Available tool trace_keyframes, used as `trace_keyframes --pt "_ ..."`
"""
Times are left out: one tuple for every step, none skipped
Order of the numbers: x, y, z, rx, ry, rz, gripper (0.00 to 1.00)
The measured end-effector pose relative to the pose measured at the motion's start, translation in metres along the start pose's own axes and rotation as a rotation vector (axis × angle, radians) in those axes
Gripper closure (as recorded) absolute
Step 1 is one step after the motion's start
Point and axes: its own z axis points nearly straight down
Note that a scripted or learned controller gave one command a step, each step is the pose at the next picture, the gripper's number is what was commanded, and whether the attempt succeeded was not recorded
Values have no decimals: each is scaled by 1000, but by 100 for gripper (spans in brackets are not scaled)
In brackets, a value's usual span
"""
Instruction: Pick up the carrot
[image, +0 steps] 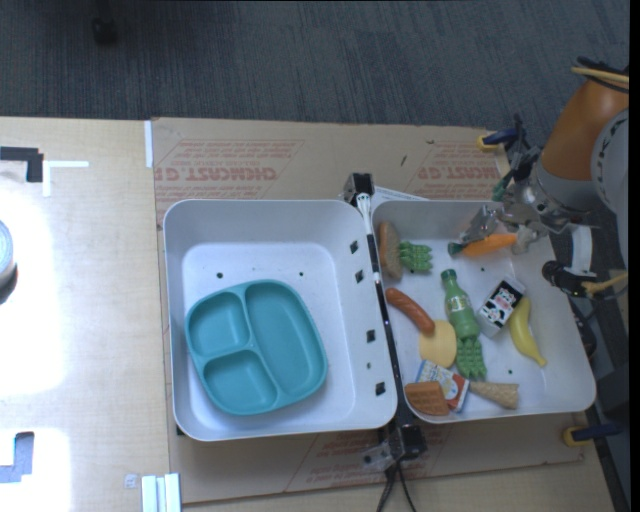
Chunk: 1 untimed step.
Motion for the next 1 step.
trace_keyframes --pt "-1 0 0 2 1 -47 0"
